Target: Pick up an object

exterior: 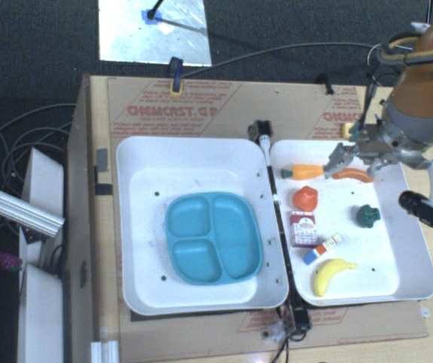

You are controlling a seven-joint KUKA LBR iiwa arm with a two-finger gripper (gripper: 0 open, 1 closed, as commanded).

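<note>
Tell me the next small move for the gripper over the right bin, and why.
Probably a short descent straight down. The gripper sits at the far end of the right white bin, between the orange plastic carrot and the curved orange-red toy pepper, so it looks poised above them rather than around either. Whether it is low enough to close is hard to tell from this slanted view.

We see the desk (201, 100) covered by brown printed board, with two white bins touching side by side on it: the left bin (137, 203) and the right bin (406, 263).
</note>
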